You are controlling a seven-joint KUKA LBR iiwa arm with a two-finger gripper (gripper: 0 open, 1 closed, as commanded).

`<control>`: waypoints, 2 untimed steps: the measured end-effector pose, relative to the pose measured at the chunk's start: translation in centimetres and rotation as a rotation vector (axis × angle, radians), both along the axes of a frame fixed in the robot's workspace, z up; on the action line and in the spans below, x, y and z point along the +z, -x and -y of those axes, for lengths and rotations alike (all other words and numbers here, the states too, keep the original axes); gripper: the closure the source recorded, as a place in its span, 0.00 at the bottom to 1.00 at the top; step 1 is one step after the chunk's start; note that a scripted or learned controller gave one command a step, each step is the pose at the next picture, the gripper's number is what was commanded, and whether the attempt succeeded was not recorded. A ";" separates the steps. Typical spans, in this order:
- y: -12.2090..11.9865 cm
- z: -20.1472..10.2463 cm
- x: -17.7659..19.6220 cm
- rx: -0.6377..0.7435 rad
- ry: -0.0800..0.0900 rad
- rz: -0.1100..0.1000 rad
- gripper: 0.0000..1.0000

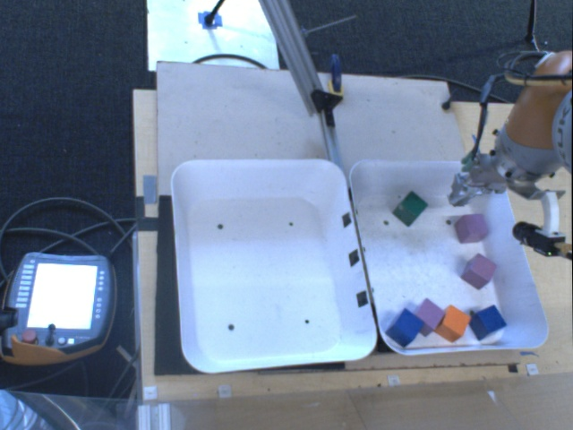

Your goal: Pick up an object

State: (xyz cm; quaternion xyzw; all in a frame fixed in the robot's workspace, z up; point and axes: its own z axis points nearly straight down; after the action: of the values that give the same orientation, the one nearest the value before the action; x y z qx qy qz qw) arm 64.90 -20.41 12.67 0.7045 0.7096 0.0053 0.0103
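1. Blocks lie scattered in the right bin (524, 330), which sits in the lower right of the frame; any of them could serve as the object to pick.
2. A green block (410, 209) sits alone toward the upper left of that bin, well apart from the rest.
3. Two purple blocks stand along the bin's right side: the upper purple block (471, 227) and, below it, the lower purple block (479, 270).
4. A cluster lies along the bin's lower edge: a blue block (405, 326), a small purple block (431, 314), an orange block (453, 322) and a second blue block (488, 322), packed close together.
5. The gripper (464, 193) hangs over the upper right part of the bin, just above the upper purple block in the frame, at the end of the grey and orange arm (535, 115) reaching in from the right.
6. Whether its claw is spread or closed cannot be told from this view, and no block is seen between its fingers.
7. The left bin (192, 240) lies beside the right one, near the centre of the frame.
8. A handheld control pendant (58, 307) rests at the lower left of the frame.
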 end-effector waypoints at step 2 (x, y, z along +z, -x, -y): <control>-0.2 0.3 9.0 -0.002 -0.004 -0.014 1.00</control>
State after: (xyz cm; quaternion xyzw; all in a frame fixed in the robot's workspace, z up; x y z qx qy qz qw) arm 65.06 -20.67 21.68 0.7053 0.7089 0.0018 0.0037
